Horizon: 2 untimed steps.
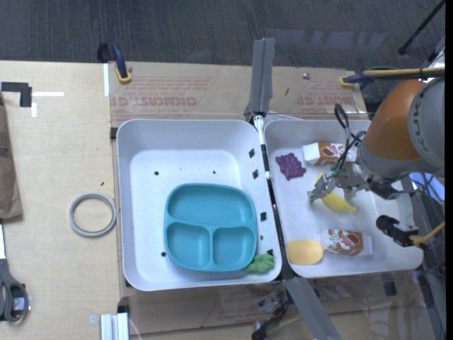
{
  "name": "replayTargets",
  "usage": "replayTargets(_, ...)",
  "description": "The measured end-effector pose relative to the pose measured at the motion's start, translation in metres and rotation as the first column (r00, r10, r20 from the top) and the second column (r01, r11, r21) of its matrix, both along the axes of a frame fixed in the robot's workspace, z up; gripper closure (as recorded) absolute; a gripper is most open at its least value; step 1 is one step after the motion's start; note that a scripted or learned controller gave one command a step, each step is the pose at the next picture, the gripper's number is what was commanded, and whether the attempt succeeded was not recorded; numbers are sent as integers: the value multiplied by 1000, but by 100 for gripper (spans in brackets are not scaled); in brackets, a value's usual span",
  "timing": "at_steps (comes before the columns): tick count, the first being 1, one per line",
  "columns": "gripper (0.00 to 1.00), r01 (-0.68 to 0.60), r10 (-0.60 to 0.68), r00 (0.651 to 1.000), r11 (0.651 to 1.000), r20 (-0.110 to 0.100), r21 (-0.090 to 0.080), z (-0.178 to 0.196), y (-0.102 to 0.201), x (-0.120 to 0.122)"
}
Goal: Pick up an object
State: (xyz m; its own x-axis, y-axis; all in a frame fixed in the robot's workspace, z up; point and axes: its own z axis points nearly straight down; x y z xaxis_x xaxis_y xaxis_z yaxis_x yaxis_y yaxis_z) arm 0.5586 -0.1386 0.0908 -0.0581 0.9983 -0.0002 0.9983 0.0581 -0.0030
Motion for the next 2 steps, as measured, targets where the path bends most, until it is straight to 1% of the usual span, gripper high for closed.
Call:
replayTargets(1, 100, 0, 0, 1000, 1000, -2, 0, 9, 0, 0)
replayTargets(2, 100, 68, -68, 998, 998, 2, -2, 121, 34, 41)
